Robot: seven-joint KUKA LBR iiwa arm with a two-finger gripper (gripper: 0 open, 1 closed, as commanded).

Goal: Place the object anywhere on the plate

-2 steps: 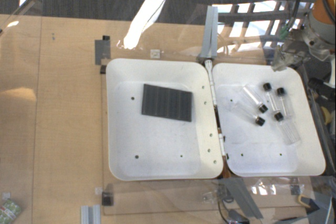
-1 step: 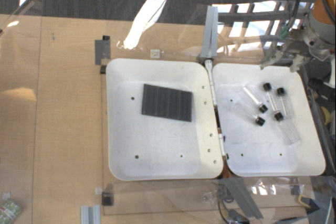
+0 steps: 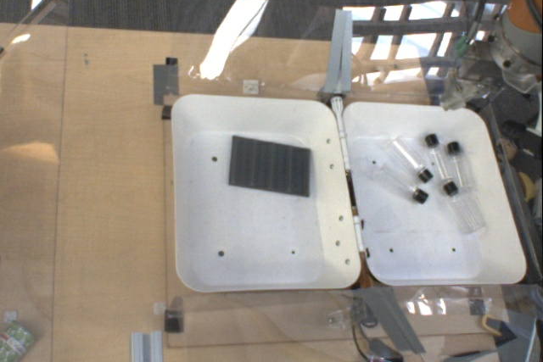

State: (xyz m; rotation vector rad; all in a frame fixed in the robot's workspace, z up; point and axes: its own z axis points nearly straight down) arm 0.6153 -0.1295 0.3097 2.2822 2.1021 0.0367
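Nothing is done yet: the clear vials (image 3: 428, 169) with black caps lie loose in the right bin (image 3: 501, 267), below and left of the claw (image 3: 458, 85) (whether it is apart or together I cannot tell). The dark ribbed plate (image 3: 269, 166) sits in the left bin (image 3: 195, 250), farther left of the claw, bare, so picking and placing both remain.

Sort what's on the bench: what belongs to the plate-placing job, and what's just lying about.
For the job:
- vials, clear with black caps, loose in the right bin
- plate, dark ridged, flat in the left bin
- arm, at the upper right, over the right bin's far corner

Lying about:
- grey post behind the bins
- bracket at the left bin's far corner
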